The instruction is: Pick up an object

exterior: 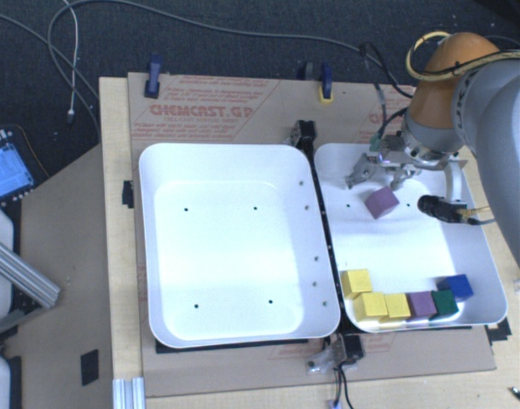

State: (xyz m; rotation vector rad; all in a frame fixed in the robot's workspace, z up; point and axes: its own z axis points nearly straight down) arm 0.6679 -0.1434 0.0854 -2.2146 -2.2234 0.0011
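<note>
From above, a small purple block (381,201) with flat, smooth sides lies tilted in the right bin (473,267) (shiny white plastic). The gripper (381,175) hangs just above it, its metal fingers (359,175) spread apart, not touching it. More blocks (396,301) line the bin's near edge.

A wooden bench (115,228) bears a printed cardboard sheet (217,109) and two white bins (234,156) side by side

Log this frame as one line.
claw: above small purple cube, right white bin | grasp: unconfirmed | other blocks: along near edge
</note>
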